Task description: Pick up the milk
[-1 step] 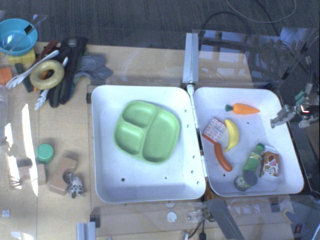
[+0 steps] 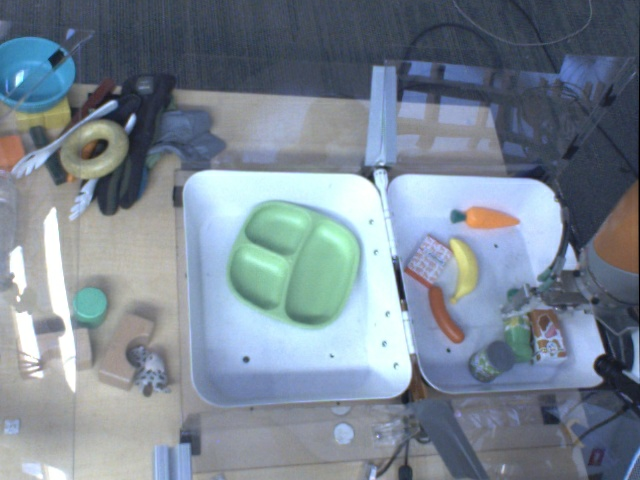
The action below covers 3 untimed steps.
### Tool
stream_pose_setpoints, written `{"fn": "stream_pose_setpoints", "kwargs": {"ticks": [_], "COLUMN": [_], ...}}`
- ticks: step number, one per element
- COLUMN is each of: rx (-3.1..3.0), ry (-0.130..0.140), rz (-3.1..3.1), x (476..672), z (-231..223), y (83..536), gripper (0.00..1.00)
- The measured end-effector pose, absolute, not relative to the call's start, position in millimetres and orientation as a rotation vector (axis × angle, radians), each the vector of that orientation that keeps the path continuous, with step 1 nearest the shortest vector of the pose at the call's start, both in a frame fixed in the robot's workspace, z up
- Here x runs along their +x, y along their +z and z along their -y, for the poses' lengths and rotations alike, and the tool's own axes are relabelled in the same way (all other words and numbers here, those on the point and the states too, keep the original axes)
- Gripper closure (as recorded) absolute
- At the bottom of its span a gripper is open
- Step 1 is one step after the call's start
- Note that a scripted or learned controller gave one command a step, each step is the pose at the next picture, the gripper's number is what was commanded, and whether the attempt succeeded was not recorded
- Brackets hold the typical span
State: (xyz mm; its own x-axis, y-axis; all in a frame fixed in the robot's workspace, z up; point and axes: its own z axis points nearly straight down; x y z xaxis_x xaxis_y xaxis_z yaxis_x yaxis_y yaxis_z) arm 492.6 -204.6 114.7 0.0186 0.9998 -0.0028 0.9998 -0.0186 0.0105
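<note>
One milk carton (image 2: 547,335) near right bin (image 2: 440,193) edge, crowded.

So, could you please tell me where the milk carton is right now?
The milk carton lies in the right bin's near right corner, beside a green can, under the hand.

Robotics lab: bench (image 2: 300,128), white bins (image 2: 210,368), cables (image 2: 520,18)

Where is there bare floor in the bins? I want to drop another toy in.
Left bin: bare floor rings the green plate, widest along the near edge. Right bin: open between carrot and far wall; crowded near the gripper, where milk and can sit.
</note>
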Motion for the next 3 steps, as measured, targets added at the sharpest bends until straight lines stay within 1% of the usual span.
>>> {"fn": "stream_pose_setpoints", "kwargs": {"ticks": [1, 2, 3], "rx": [2.222, 2.135, 2.136], "ry": [0.021, 0.010, 0.009], "rz": [-2.182, -2.288, -2.290], "x": [498.3, 492.7, 492.2], "z": [207, 187, 187], "y": [133, 98, 97], "gripper": [1.00, 1.00, 0.00]}}
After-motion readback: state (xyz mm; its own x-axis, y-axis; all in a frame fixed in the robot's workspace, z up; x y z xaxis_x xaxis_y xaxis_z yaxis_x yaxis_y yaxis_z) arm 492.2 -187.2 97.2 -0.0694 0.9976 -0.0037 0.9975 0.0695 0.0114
